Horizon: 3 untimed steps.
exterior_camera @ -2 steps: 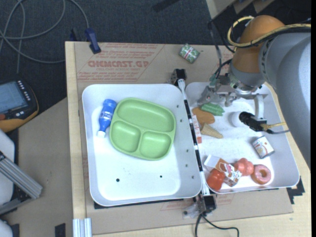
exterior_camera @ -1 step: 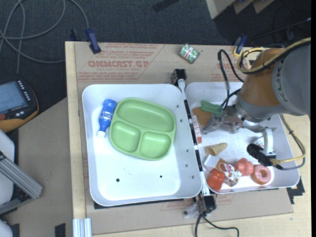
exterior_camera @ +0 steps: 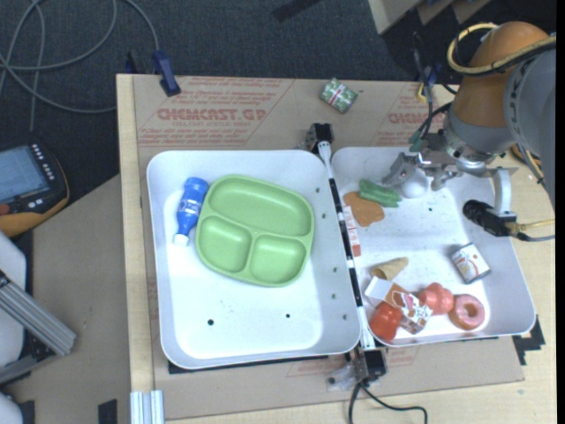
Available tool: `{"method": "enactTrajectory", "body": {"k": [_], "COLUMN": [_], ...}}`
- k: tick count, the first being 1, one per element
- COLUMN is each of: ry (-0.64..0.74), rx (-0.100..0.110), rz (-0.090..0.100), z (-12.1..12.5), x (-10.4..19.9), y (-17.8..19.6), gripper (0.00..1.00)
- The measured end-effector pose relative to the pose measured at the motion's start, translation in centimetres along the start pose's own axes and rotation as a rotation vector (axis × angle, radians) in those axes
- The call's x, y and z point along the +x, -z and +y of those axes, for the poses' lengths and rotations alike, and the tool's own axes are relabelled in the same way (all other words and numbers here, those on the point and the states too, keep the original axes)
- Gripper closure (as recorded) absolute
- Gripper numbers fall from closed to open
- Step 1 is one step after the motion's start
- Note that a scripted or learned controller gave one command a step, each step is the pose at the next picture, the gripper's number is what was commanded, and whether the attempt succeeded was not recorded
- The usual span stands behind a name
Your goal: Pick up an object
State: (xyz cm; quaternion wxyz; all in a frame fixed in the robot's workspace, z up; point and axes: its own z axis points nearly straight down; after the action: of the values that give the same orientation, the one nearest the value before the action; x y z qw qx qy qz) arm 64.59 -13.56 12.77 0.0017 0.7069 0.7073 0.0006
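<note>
Red toys (exterior_camera: 415,309) lie nearest; the tool (exterior_camera: 415,173) (spread unclear) hovers beside a green piece (exterior_camera: 380,192).

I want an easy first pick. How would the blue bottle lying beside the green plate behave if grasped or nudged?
The blue bottle lies on its side, so a nudge would probably roll it. It looks like small, light plastic, likely smooth and slippery. It lies against the green plate, which may block a finger.

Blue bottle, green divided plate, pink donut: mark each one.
blue bottle (exterior_camera: 189,203), camera view, middle of its body.
green divided plate (exterior_camera: 256,203), camera view, large upper compartment.
pink donut (exterior_camera: 468,312), camera view, on its ring.
</note>
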Motion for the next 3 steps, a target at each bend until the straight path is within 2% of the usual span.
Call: {"method": "enactTrajectory", "body": {"k": [1,2,3], "ry": [-0.001,-0.001,-0.002], "rx": [0.006,0.005,0.003], "rz": [0.002,0.003,0.002], "z": [-10.5,-15.5,-15.5], "x": [2.0,3.9,4.0], "y": [-4.3,-4.3,-3.3], "gripper": [0.00,0.00,1.00]}}
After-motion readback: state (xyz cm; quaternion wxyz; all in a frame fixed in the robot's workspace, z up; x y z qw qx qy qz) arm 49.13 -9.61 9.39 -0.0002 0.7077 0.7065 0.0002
